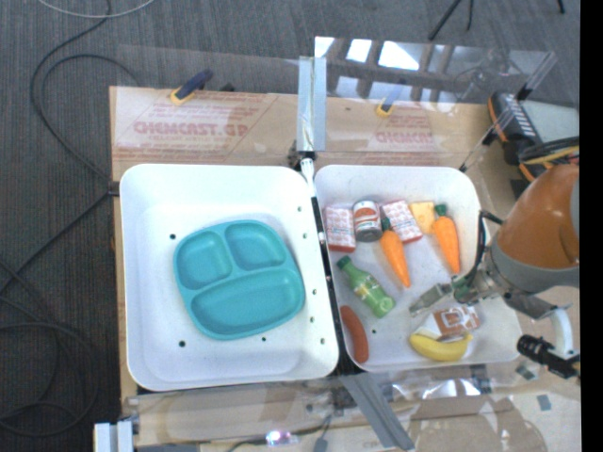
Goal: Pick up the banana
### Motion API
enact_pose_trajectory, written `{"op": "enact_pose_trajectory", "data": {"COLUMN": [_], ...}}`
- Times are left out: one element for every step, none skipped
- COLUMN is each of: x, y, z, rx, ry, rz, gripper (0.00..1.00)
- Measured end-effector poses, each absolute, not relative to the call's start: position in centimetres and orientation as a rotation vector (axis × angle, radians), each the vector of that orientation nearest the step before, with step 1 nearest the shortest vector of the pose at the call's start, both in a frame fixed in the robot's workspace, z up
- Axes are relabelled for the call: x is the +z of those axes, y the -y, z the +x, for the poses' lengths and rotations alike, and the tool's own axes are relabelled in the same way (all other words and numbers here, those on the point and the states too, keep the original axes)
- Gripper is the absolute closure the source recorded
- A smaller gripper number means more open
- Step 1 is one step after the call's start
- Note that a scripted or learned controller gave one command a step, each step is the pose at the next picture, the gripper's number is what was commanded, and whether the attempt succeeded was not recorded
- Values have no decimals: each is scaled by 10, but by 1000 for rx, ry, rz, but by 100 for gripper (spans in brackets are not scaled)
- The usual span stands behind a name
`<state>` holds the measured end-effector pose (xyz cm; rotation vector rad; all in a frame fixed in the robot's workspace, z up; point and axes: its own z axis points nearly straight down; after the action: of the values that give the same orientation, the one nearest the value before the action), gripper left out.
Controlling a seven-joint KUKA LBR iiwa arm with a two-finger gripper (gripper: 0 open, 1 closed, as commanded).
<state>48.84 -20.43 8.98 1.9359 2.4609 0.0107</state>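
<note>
The banana (440, 347) lies in the right bin (471, 188), near its front edge, just below a small red-and-white packet (457, 321). It looks like a light plastic toy, stiff and smooth, so I think it may slip; the thick middle of the curve seems the best place to take it. The end effector (450, 293) hangs a little above it, near the packet, and I cannot tell how it is set. Two carrots (396, 257), a green bottle (366, 287) and a sausage (355, 333) lie nearby. The left bin (141, 252) holds a blue divided plate (240, 276). The surface is cardboard-covered, on grey carpet with cables.
</note>
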Motion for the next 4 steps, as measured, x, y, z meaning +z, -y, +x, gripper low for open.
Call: {"op": "enact_pose_trajectory", "data": {"x": [91, 90, 90, 120], "y": [196, 144, 219, 221], "z": [490, 489, 508, 579], "rx": [3, 4, 14, 2], "ry": [-2857, -2727, -2703, -2754], "rz": [1253, 1523, 1580, 1508], "gripper": [0, 0, 0, 0]}}
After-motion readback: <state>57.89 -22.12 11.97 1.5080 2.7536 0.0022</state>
